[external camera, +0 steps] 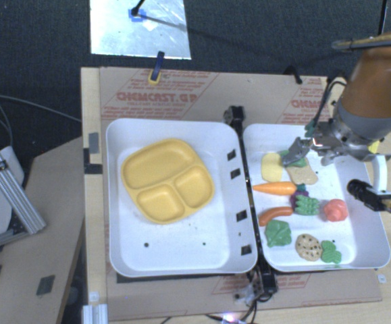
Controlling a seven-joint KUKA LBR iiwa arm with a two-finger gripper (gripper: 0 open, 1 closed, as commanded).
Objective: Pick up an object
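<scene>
Hovering gripper (296, 155) over right bin (371, 245); finger state cannot be told.
Contents, right bin: carrot (274, 188) at centre, near cookie (308, 246), broccoli (278, 233), pink piece (334, 210). Left bin (127, 248): yellow divided plate (166, 179).

Bench (202, 90) bears two white bins side by side: left bin (114, 201); right bin (371, 238)

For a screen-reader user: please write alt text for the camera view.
A grey-and-orange arm's gripper hovers over toy food, including a carrot and cookie, in the right bin. The left bin holds a yellow divided tray.
</scene>
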